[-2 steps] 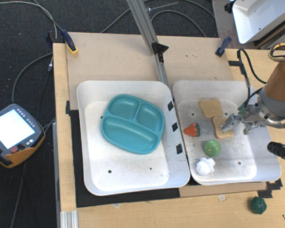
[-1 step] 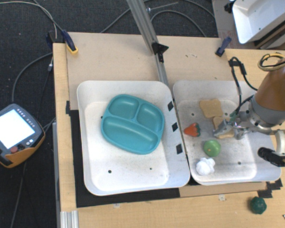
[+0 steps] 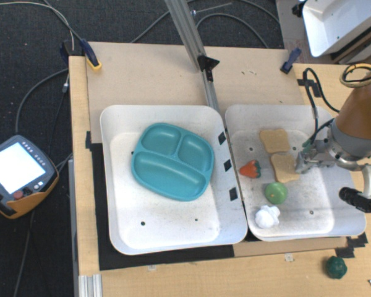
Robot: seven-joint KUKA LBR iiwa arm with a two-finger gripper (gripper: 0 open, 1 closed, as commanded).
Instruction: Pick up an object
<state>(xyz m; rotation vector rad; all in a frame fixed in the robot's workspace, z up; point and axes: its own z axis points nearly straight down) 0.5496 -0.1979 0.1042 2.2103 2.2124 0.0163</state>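
Camera view, jaws (image 3: 301, 164) over toast slice (image 3: 285, 167)

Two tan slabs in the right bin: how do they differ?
The upper tan slab lies apart from the gripper; the lower tan slab sits right at it. The upper one is nearer the bin's far wall, the lower one nearer the green ball. The lower looks slightly paler. Both are flat, roughly square, in the right bin.

The tan bench (image 3: 154, 73) bears two white bins (image 3: 173, 240), side by side. A dark green ball (image 3: 336, 266), perhaps a toy fruit, lies near its front right corner.
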